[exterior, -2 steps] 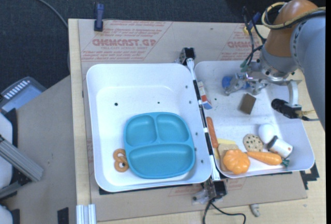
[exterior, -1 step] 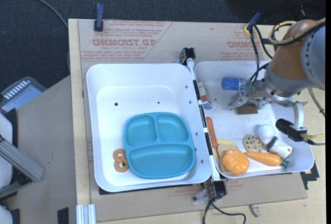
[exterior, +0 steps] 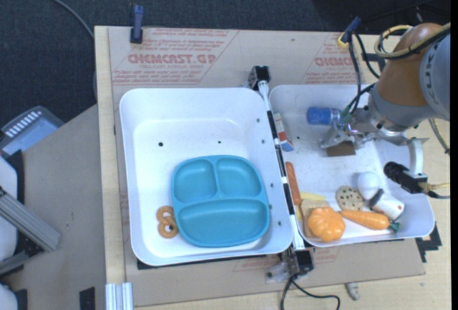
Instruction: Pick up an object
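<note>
My gripper [exterior: 342,138] hangs low over the middle of the right bin [exterior: 422,226], with the arm's grey and orange wrist [exterior: 404,83] reaching in from the right. A small blue bottle [exterior: 321,115] lies just left of the gripper, close to it. Directly under the gripper sits a small grey-brown piece [exterior: 340,149]; whether it is held is unclear. Toward the bin's front lie an orange fruit [exterior: 325,224], a carrot [exterior: 366,219], a speckled cookie [exterior: 348,197], a white egg-like object [exterior: 368,182] and a yellow wedge [exterior: 313,200].
The left bin [exterior: 136,122] holds a blue divided plate [exterior: 220,200] and a small pretzel [exterior: 167,221] beside it. An orange sausage [exterior: 293,183] lies along the right bin's left wall. A black and white object [exterior: 390,206] rests near the carrot.
</note>
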Robot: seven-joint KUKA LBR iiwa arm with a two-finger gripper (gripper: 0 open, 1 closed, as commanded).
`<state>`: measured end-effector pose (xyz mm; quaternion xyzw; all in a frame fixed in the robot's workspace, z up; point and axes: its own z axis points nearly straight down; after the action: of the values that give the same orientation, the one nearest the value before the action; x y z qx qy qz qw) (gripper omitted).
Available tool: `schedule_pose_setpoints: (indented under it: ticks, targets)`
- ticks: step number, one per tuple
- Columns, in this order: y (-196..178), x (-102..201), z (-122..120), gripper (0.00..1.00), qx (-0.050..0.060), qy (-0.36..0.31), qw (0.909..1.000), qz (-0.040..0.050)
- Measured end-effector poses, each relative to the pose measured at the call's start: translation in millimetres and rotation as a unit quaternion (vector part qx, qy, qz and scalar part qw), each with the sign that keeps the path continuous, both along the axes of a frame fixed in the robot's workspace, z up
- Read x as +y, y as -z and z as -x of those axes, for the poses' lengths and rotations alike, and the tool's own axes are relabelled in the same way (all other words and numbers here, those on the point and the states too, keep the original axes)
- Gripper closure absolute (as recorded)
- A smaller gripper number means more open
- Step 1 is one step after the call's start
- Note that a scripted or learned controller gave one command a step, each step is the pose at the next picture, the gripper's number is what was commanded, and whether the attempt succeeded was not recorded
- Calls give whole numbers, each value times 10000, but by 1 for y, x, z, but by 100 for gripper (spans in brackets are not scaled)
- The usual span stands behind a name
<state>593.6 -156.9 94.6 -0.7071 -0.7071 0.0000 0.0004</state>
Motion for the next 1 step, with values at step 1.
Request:
schedule_pose_setpoints:
  ticks: [1]
  targets:
    - [10, 41, 48, 100, -5, -1, 10000, -1]
